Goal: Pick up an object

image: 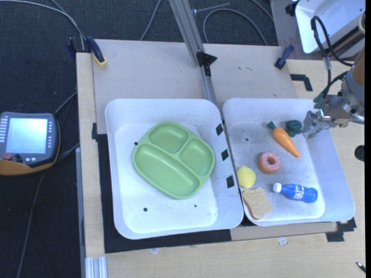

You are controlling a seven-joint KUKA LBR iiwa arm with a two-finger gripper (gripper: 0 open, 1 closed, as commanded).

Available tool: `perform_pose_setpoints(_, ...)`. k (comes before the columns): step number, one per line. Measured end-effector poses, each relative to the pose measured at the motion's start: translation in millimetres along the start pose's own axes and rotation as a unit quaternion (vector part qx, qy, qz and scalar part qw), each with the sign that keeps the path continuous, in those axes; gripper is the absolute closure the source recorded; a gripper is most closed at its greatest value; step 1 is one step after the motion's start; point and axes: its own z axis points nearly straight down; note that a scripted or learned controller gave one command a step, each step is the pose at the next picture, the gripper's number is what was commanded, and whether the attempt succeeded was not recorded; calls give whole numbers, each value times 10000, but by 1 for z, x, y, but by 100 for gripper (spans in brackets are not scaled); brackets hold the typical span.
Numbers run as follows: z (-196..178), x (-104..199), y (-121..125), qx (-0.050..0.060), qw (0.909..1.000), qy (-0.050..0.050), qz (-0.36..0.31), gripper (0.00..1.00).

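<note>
Fingers (308,126) first: looked spread apart, nothing between them, with the gripper (316,123) hanging at the right of the frame, just beside the carrot's leafy end. Ran through the rest big to small: left bin (116,116) with a green divided plate (174,158), right bin (343,197) with everything grabbable, namely carrot (286,141) at upper right, blue bottle (297,192) and bread slice (258,202) along the bottom, donut (269,162) in the middle, lemon (246,176) by the left wall. Figured the carrot was the easy pick. Needed shifting left over its orange body, closing across the narrow width, and staying off the slippery greens.
</note>
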Motion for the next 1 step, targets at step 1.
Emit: perform_pose_setpoints(1,13,56,9,24,10000,11,-13,100)
